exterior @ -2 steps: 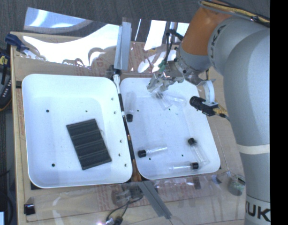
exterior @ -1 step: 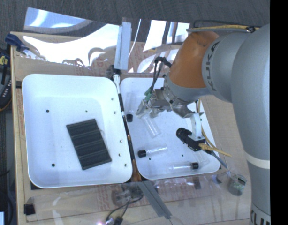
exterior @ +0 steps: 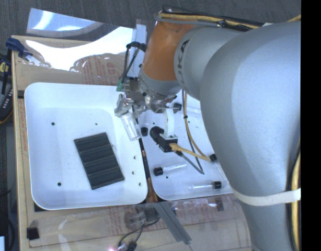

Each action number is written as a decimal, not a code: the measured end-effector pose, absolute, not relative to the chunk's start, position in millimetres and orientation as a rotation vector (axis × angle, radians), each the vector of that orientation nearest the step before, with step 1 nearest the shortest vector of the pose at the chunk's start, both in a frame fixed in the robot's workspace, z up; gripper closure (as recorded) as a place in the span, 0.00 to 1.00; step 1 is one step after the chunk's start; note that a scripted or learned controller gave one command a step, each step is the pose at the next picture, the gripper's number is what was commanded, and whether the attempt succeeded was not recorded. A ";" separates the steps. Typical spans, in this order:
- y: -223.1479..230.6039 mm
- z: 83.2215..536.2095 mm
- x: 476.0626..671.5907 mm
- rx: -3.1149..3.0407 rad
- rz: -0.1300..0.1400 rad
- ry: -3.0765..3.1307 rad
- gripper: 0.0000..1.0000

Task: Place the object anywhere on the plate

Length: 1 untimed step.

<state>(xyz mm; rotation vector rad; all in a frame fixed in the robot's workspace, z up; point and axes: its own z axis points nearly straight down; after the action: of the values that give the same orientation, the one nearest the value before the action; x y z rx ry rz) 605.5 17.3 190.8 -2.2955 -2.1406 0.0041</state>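
Ribbed dark rectangular plate (exterior: 99, 160) lies flat in smooth white bin (exterior: 40, 140); hand (exterior: 130, 120) state unclear.

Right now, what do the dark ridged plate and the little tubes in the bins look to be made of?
The plate in the left bin looks like matte dark plastic or rubber: dull, ribbed, no glare. The tubes in the right bin look like clear plastic or glass with black caps; the white shows through them. The bins look like glossy white plastic.
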 end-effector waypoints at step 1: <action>92.1 190.9 634.0 -2.335 0.004 -2.098 1.00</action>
<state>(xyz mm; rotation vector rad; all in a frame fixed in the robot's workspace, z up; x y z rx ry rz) 634.0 92.1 190.9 -2.3351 -2.0979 0.0041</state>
